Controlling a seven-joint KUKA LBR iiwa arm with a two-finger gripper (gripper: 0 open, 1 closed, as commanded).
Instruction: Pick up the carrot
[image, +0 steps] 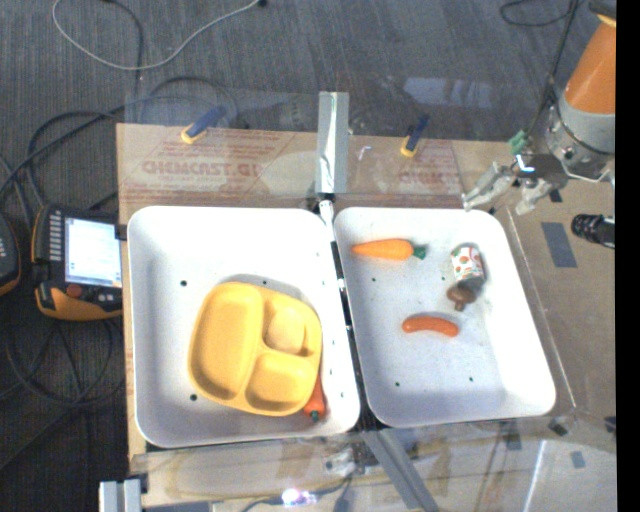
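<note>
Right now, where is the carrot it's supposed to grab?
The carrot lies in the right-hand bin, near its top left corner, with its green end pointing right toward the small can. The sausage lies below it.

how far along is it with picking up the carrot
Nothing looks done yet: the carrot lies flat near the back of the right bin, untouched. The gripper hangs outside that bin's back right corner, holding nothing. Left to do: move over the carrot, descend, close on it and lift.
</note>
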